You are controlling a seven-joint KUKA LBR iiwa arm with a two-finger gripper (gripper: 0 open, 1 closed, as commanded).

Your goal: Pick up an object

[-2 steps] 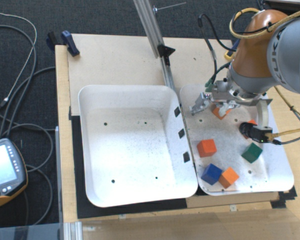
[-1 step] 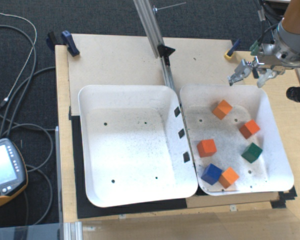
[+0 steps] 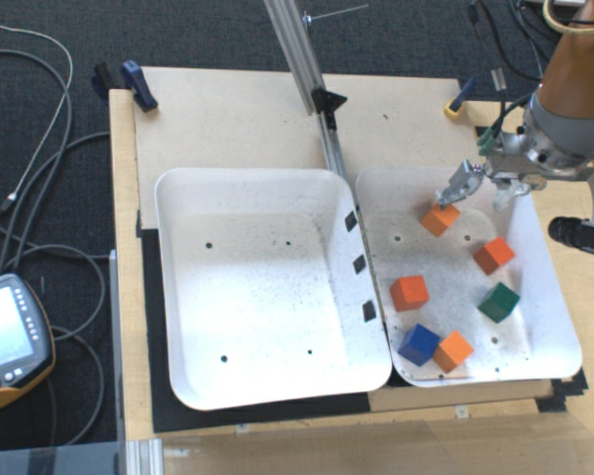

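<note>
In the upper right of the frame, the gripper [image 3: 480, 188] hangs over the right bin [image 3: 544, 285] with its fingers spread open, one fingertip touching an orange block [image 3: 439, 220]. Nothing sits between the fingers; more blocks lie scattered lower in that bin.

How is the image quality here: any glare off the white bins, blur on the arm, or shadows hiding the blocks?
Camera view: even, soft light; the left bin and right bin are bright but their speckles still show, so no blown-out glare. The blocks cast only faint shadows, and the green block reads clearly. The gripper looks slightly soft, and the arm is cut off at the frame's edge.
</note>
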